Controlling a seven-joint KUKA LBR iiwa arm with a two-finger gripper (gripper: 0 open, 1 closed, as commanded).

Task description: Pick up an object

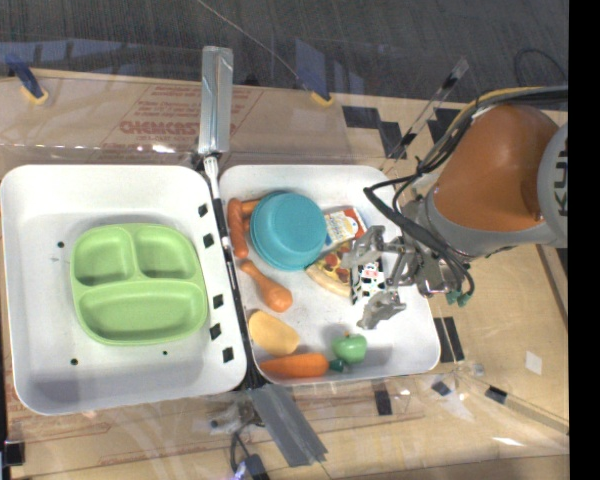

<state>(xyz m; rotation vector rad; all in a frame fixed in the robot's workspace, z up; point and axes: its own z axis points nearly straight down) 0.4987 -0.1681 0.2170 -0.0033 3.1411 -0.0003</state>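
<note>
Camera view, near to far. Table (540, 368) carries two white bins: left bin (30, 268), right bin (420, 343).

Right bin, near edge: one long carrot (294, 366) flat against the near wall, one green apple (351, 348) just right of it, one yellow-orange piece (273, 333) just behind the carrot. Mid bin: one small carrot (270, 288) lying diagonally; claw (380, 280) right of it, low in the bin, over a small black-and-white cow toy (369, 283). Cannot tell whether the fingers are spread or closed, or whether anything sits between them. A pizza-slice toy (325, 273) touches the claw's left side. Farther: one teal bowl (288, 230) upside down, one orange sausage-shaped piece (240, 226) along the left wall beside it, one red-and-white packet (345, 223) right of the bowl.

Open room: bare floor in the right bin's near-right corner and a strip along the far wall. Items crowd the left and centre.

Left bin: one green three-compartment tray (137, 283), bare floor all round it.

Arm (495, 183) enters from the right, over the right bin's right wall.
</note>
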